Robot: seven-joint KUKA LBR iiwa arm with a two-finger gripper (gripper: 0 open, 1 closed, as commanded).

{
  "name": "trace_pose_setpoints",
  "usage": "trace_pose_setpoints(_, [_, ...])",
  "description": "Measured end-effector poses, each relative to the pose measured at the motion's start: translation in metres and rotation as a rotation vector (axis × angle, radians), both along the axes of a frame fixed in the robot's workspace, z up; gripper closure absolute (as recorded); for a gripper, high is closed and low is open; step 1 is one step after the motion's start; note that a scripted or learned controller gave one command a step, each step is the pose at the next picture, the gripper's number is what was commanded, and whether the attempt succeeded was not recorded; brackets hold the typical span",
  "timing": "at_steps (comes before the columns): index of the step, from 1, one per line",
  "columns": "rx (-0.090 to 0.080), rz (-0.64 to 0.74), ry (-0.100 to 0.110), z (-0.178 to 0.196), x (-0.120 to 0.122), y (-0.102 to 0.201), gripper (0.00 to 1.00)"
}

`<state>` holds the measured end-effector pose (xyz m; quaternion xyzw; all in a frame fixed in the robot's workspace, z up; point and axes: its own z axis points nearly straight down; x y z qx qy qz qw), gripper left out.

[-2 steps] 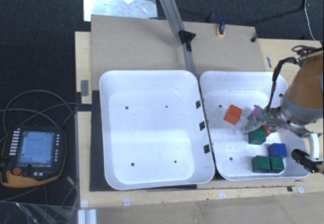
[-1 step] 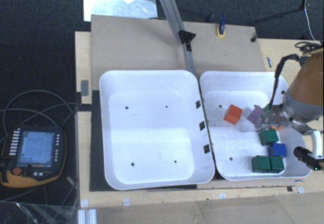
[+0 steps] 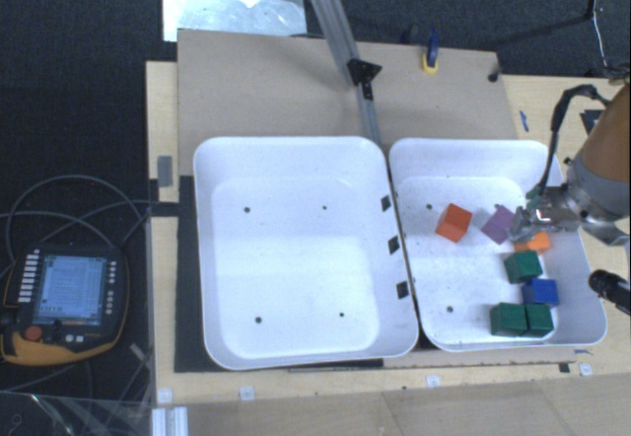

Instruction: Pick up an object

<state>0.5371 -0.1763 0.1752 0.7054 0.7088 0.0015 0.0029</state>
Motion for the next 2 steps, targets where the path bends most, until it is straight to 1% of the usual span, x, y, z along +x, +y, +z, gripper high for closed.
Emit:
trace_pose_setpoints(1, [0.0, 0.0, -0.001, 0.04, 0.002, 0.0, 1.0])
trace_pose_setpoints(2, [0.003, 0.004, 0.004, 0.042, -0.005, 0.044, 1.0])
